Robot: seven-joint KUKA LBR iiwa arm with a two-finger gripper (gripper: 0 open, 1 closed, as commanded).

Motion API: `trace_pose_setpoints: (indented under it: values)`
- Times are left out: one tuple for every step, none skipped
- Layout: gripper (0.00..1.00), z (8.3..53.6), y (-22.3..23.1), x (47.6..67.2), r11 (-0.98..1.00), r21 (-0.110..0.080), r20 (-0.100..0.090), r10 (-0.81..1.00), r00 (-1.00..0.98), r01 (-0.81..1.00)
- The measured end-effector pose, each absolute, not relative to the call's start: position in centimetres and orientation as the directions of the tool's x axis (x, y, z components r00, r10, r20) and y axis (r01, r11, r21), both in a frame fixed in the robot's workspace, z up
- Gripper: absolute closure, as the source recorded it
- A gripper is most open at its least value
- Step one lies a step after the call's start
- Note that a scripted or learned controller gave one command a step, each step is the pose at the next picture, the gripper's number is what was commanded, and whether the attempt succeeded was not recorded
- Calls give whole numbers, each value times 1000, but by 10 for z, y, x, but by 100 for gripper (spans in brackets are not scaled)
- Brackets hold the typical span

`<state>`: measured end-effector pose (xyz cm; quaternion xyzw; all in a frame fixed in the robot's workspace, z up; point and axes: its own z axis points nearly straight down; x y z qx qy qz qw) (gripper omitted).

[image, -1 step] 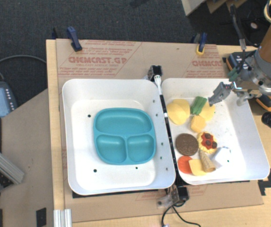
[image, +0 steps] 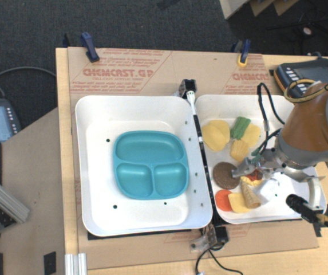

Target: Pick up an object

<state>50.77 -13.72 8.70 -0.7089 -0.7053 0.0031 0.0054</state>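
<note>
The gripper (image: 249, 169) sits low in the right bin (image: 278, 105), right over a pile of toy food. How far its jaws are open cannot be told, and nothing shows between them. It is just above a tan piece (image: 249, 195) and beside a brown disc (image: 225, 175). The arm (image: 309, 128) reaches in from the right and bends down over the bin. A yellow piece (image: 216, 135) and a green piece (image: 241, 127) lie farther back. A blue tray (image: 150, 164) rests in the left bin (image: 89, 153).
</note>
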Motion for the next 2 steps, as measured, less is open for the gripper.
trace_pose_setpoints:
  values:
    - [0,85,-182,546,-1,4,-1,1000,1,1000]
    - [0,84,-106,476,2,-7,5,1000,-2,1000]
